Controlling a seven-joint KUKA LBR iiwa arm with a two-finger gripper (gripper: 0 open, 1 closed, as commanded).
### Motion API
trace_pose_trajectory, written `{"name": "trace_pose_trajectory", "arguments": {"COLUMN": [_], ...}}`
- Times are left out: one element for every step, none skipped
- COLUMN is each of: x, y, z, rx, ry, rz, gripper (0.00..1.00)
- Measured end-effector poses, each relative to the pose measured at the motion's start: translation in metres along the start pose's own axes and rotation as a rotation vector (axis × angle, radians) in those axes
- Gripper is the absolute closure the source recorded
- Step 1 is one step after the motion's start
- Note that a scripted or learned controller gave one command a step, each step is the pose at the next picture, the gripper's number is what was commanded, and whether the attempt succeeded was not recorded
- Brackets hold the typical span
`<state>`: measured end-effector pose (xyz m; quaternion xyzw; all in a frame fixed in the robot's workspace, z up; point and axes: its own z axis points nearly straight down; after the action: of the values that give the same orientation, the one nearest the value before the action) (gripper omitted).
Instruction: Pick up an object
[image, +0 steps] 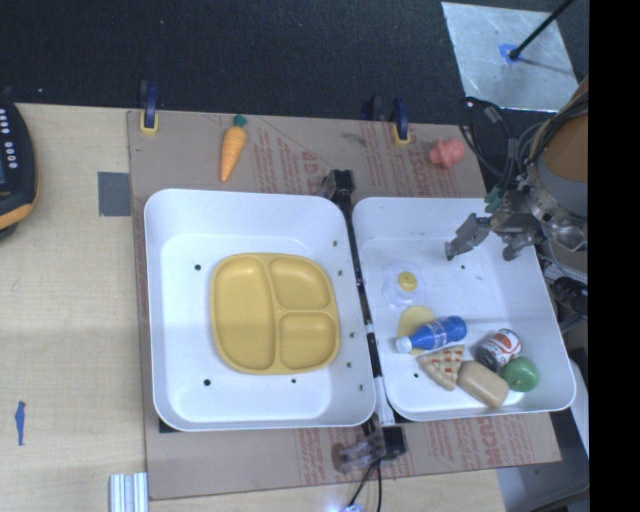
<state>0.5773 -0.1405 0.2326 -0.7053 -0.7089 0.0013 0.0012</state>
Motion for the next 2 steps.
{"name": "trace_pose_trajectory", "arguments": {"x": [0.024,-0.012], "y": [-0.041,0.051], "z": [0.146,0.139], "rx": [0.013,-0.01], "ry": [0.004,-0.003], "rz": [0.0,-0.002], "gripper": [0.0,0.0]}}
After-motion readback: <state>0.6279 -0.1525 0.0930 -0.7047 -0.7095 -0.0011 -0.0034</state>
